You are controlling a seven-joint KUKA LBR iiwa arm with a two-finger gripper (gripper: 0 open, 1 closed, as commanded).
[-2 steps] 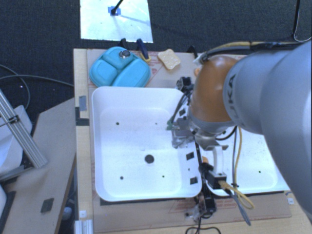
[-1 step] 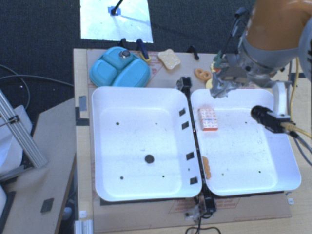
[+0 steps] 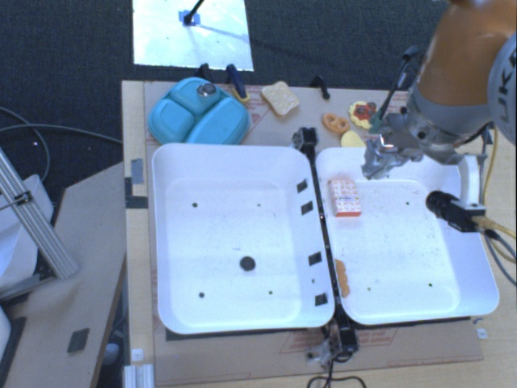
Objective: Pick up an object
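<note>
Bins are sitting side by side on the bench, the left bin (image 3: 174, 168) and the right bin (image 3: 477, 289) meeting along a dark divider strip. Coming in from three o'clock, the arm (image 3: 464, 63) is hanging over the right bin's far edge, and its upper part is running off the frame at one o'clock, so much of its body is cut off. The gripper (image 3: 380, 165) is hovering at about twelve o'clock over the right bin; it is small and blurred against the white floor, and I cannot tell whether it is released or clenched. Nothing is showing in its grasp.

A small red-and-white box (image 3: 345, 197) is lying on the right bin's floor at about ten o'clock, just below and to the left of the gripper, apart from it. At seven o'clock in the same bin, an orange snack-like piece (image 3: 342, 276) is lying tight against the divider, partly hidden by it, and its kind is hard to make out. In the left bin, a small dark round object (image 3: 247, 263) is resting near six o'clock, too small to identify.

Beyond the bins, at twelve o'clock on the bench, a blue divided tray (image 3: 199, 113) is sitting next to a toast slice (image 3: 280, 98), a pretzel (image 3: 335, 123) and a yellow piece (image 3: 351, 140) half hidden by the bin's rim
</note>
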